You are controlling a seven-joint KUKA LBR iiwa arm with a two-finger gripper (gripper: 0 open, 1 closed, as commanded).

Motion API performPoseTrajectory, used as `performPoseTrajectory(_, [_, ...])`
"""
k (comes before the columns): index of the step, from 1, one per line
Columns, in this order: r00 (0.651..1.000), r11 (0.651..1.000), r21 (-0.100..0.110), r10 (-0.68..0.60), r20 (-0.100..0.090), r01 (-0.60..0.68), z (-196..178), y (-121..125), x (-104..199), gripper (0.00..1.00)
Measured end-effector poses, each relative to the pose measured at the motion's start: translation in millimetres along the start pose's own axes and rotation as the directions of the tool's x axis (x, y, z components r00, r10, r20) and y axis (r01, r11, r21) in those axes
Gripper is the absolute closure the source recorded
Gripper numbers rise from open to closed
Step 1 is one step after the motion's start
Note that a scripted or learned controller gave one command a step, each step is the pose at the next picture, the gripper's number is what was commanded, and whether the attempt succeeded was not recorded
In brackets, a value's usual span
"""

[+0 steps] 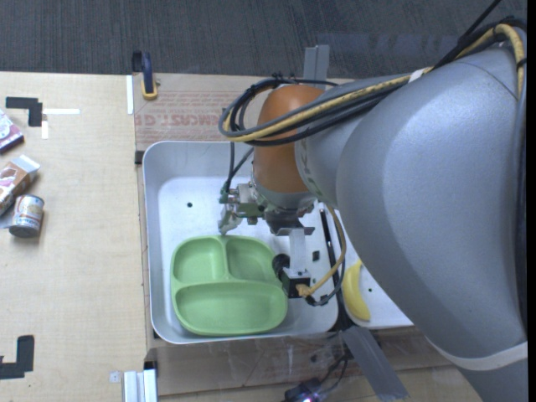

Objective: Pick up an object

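A green divided plate (224, 296) lies in the front part of the white bin (167, 182). A yellow banana-like object (355, 293) shows at the bin's right side, partly hidden by the arm. My gripper (230, 218) hangs just above the far rim of the green plate, under the orange band of the arm. Nothing visible sits between its parts, and the arm hides much of it.
The big grey arm covers the right half of the view. On the wooden bench to the left lie a small can (26, 216) and some packets (12, 178). A clamp (145, 75) stands at the bench's far edge.
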State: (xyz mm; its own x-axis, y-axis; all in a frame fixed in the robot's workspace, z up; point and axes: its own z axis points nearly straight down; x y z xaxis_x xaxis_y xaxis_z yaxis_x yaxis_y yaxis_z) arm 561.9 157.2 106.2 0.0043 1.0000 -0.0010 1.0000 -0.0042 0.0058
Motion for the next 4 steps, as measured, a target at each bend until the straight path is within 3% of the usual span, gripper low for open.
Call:
performPoseTrajectory(1, [1.0, 1.0, 0.006, -0.004, 0.001, 0.004, -85.6, 66.8, -75.2, 0.0])
performPoseTrajectory(2, [1.0, 1.0, 0.007, -0.005, 0.0, 0.005, 14.6, 73.0, 1.7, 0.0])
performPoseTrajectory(3, [1.0, 1.0, 0.006, -0.003, 0.001, 0.003, -32.0, 71.9, -54.1, 0.0])
performPoseTrajectory(4, [1.0, 1.0, 0.007, -0.005, 0.0, 0.005, -69.1, 39.4, -37.8, 0.0])
